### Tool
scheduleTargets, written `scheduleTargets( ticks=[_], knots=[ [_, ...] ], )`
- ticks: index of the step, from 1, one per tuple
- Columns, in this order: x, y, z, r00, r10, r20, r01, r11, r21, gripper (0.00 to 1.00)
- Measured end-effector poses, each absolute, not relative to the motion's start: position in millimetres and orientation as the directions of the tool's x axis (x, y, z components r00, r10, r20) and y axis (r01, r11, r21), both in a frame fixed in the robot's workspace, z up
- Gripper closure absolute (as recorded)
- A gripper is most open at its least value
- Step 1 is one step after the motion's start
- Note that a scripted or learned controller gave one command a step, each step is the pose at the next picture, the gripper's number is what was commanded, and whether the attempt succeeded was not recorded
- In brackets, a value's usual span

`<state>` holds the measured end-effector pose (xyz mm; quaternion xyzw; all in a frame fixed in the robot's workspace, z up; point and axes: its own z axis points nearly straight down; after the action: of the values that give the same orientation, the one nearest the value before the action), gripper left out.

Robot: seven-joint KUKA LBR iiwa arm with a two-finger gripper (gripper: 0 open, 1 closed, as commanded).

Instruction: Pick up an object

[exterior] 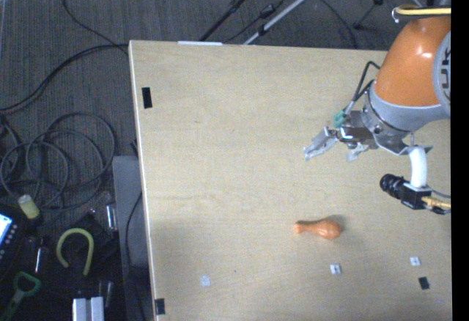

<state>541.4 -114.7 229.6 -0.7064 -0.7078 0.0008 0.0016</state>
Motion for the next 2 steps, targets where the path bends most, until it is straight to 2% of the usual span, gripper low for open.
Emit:
scheduleTargets(
  ticks=[1,2],
  knots=[
    [593.6,-146.3,134.3,-0.024,1.0,-0.001,1.0,0.024,-0.004,0.0],
    [628.2,-220.6,131.1,-0.062,0.998,-0.001,0.998,0.062,-0.002,0.0]
  ],
)
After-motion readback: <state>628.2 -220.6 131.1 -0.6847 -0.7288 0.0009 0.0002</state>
